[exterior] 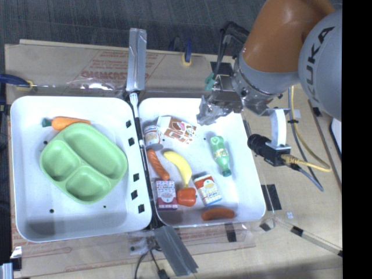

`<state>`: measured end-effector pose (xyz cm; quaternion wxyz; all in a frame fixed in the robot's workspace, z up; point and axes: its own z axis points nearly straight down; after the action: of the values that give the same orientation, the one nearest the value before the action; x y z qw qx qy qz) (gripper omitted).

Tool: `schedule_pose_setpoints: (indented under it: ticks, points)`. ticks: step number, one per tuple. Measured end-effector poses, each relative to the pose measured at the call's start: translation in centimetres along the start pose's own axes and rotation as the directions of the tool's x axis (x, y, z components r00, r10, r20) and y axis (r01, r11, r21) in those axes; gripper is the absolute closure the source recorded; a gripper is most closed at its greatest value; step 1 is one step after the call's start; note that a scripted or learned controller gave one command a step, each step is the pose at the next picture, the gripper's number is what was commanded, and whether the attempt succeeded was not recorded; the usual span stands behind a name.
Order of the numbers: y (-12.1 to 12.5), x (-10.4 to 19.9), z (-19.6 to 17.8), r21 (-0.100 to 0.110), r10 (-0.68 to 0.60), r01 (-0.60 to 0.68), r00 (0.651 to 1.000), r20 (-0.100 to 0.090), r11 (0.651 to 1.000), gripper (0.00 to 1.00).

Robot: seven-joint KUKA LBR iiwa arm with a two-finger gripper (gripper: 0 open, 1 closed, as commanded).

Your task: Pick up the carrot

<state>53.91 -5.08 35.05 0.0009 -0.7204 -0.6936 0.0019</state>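
My arm (290,34) reaches in from three o'clock above the worktop (70,65) and its two white bins. The left bin (23,173) holds a green divided plate (84,161). The right bin (247,173) carries a banana (179,166), a green bottle (220,154), a sausage (157,164) and small cartons. My fingers (208,114) hang over the right bin's twelve o'clock edge with nothing between them; whether they are spread or closed, I cannot tell. The carrot (70,121) lies in the left bin at the plate's eleven o'clock, touching its rim, long axis running nine to three, green top toward nine.
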Motion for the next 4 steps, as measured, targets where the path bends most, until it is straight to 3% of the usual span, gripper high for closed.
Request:
schedule_pose_setpoints:
  ticks: [1,2,3,4]
  points:
    - [4.4,-1.9,4.0,0.0,0.01,-0.01,1.0,0.0,1.0,1.0]
    - [4.4,-1.8,3.0,0.003,0.003,-0.003,1.0,0.0,1.0,1.0]
    - [0.7,0.6,6.9,0.001,-0.248,0.248,0.969,-0.001,0.969,1.0]
    - [0.4,-3.5,5.4,-0.003,-0.385,0.385,0.923,0.001,0.923,1.0]
